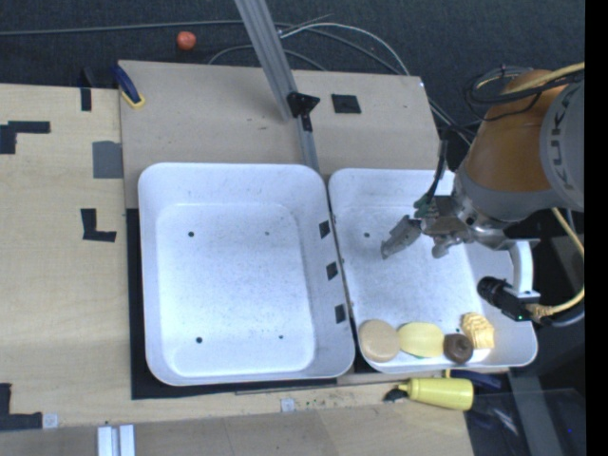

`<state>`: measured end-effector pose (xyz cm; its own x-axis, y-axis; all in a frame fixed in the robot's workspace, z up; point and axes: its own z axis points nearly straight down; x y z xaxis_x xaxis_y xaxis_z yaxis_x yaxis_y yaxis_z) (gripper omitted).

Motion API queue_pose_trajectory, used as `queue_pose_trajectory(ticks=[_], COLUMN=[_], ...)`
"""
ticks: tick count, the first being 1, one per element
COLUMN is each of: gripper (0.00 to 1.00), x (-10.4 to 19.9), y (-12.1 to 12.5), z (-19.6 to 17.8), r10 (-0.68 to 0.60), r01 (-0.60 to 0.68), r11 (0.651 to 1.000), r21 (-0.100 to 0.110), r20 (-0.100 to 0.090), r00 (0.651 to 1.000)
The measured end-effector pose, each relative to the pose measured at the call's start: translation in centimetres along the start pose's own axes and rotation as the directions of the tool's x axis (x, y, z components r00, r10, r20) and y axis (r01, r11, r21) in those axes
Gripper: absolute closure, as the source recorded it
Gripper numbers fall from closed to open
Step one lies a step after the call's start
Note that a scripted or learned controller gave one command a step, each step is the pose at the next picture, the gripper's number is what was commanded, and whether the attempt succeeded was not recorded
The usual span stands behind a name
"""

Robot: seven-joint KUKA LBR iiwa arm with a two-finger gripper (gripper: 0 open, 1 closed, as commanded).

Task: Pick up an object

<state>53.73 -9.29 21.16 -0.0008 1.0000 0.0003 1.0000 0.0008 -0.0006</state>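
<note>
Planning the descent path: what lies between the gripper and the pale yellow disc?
Only bare white bin floor lies between the gripper and the pale yellow disc, per the camera view.

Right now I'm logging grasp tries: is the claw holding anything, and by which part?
Nothing is held. The claw hangs open over bare floor of the right bin, apart from the items along its near edge.

Pale wooden bench (black tape marks), dark carpet floor, small orange ball.
</note>
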Motion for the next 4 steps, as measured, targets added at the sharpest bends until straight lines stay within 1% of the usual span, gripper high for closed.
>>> queue_pose_trajectory(ticks=[1, 2, 3, 4], gripper=[0.00, 0.00, 0.00, 0.00], x=[-2.6, -2.5, -0.1, -1.8], y=[-3.0, -3.0, -4.7, -0.2], z=[-2.8, -2.7, 2.5, -4.5], r10=[0.002, 0.000, -0.001, 0.048], r01=[-0.002, 0.000, 0.001, -0.048], r11=[1.000, 1.000, 1.000, 0.999], r21=[-0.002, 0.000, 0.005, -0.006], r20=[0.001, 0.000, -0.001, 0.001], r00=[1.000, 1.000, 1.000, 0.999])
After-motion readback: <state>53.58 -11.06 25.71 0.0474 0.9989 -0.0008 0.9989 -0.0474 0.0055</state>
